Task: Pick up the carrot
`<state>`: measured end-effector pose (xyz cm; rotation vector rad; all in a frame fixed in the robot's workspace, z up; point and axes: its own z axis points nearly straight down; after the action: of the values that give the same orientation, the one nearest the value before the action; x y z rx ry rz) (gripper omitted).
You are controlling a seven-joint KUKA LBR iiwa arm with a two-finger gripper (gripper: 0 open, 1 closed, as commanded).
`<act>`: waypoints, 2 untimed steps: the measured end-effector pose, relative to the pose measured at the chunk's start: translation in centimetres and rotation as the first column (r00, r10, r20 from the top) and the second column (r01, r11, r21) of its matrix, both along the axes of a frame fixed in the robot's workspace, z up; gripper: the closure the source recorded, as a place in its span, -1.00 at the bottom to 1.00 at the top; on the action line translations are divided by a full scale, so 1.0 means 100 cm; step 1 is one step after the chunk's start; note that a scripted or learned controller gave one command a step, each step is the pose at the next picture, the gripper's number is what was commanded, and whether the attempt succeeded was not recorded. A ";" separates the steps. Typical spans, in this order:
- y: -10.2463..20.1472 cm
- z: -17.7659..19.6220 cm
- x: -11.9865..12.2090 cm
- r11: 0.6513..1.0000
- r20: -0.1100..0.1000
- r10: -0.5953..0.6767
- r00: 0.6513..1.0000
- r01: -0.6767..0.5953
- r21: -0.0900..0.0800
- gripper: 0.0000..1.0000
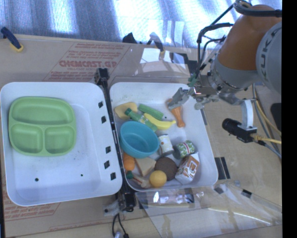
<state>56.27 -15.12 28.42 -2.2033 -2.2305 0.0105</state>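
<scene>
Brown cardboard covers the tabletop (pixel 64 58), and on it we note two white bins side by side. We find the end effector (pixel 180 98) over the upper right corner of the right bin (pixel 208 152), at the end of the grey and orange arm (pixel 248 43). We cannot tell whether it is released or clenched. The carrot (pixel 178 114) lies just below the end effector, orange, slanting down the bin's right side; whether the two touch we cannot tell. To the end effector's left lie a green vegetable (pixel 151 111) and a banana (pixel 156 121). Further down on its left sits a blue bowl (pixel 138 139), with a small can (pixel 185 148) and a carton (pixel 189 167) below. Well away to its left, the left bin (pixel 59 182) holds a green divided plate (pixel 41 125).
</scene>
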 end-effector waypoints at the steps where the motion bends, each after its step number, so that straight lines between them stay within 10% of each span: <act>1: -0.029 -0.080 0.056 0.997 -0.007 -0.082 0.997 0.082 -0.004 -1.00; 2: -0.044 -0.174 0.087 1.000 0.018 -0.021 1.000 0.022 -0.007 -1.00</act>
<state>65.01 -19.51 10.98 -2.2397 -2.2190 -0.0009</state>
